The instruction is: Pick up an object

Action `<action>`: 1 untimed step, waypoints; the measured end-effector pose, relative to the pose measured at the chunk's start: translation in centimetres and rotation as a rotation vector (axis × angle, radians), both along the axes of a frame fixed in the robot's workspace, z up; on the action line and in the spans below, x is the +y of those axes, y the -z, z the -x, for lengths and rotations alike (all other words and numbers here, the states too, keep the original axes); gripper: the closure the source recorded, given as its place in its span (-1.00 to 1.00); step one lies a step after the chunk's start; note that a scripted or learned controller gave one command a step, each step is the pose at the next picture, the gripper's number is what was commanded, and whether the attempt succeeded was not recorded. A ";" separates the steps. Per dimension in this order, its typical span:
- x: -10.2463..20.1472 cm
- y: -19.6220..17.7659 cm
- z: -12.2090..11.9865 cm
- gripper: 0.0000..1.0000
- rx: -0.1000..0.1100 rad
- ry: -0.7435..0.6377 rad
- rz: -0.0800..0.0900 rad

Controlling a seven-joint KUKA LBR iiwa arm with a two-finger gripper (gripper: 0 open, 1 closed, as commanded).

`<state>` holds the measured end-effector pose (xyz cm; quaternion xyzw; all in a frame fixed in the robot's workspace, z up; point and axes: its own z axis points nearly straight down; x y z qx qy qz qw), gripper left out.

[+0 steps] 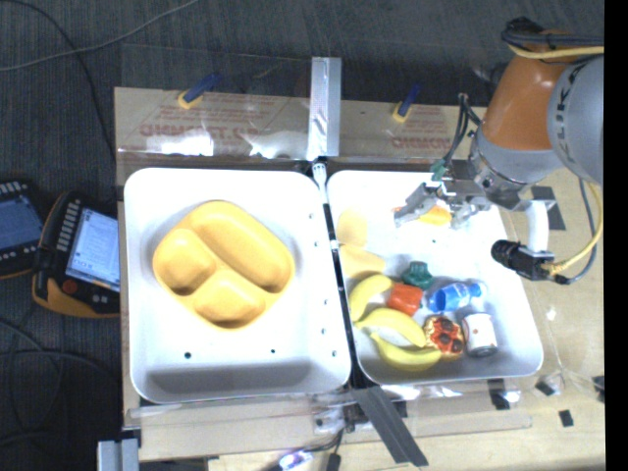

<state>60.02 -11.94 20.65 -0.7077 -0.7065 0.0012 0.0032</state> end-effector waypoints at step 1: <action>-2.2 11.1 4.2 -1.00 -0.001 0.034 0.002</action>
